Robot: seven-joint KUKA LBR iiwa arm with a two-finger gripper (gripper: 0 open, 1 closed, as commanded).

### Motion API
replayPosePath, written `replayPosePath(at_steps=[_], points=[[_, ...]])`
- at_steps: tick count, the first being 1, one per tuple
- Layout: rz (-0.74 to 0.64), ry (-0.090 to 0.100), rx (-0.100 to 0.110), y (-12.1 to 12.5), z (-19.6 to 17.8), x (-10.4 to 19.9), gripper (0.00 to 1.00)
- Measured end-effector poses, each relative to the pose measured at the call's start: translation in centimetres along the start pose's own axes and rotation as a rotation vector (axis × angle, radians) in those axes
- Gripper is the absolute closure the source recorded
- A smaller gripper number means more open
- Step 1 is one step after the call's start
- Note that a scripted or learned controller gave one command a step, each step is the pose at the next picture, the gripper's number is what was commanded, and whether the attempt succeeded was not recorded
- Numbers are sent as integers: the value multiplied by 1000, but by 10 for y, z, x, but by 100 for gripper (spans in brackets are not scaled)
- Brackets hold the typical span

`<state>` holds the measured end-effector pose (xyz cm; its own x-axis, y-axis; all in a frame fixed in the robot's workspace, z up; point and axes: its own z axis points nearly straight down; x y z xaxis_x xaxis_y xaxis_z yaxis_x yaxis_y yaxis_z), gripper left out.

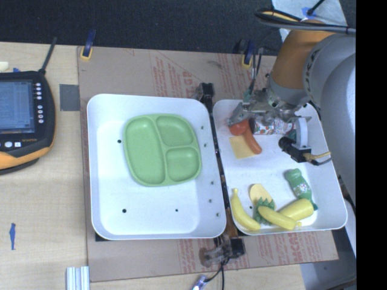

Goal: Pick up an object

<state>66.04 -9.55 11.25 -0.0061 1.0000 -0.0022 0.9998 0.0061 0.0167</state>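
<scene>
My gripper (261,115) hangs low over the far end of the right bin (326,174), below the grey wrist and its orange band. Right under and beside it lie a small red piece (239,127) and a colourful patterned packet (270,126). Just in front of them an orange-red sausage-shaped toy (251,142) rests across a pale yellow wedge (240,149). At the bin's near end lie a banana (242,214), a yellow slice (260,193), a yellow fruit with green leaves (294,211) and a green bottle (299,183).
In the left bin (109,210) sits a green divided plate (162,148). A handheld control pendant (21,119) lies on the bench at the far left. A black fitting with a cable (294,150) hangs from the wrist over the right bin.
</scene>
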Motion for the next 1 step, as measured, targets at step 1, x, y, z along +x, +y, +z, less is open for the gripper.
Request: replayPosePath(at_steps=[1], points=[[0, 0, -1, 0, 0, 0, 0]])
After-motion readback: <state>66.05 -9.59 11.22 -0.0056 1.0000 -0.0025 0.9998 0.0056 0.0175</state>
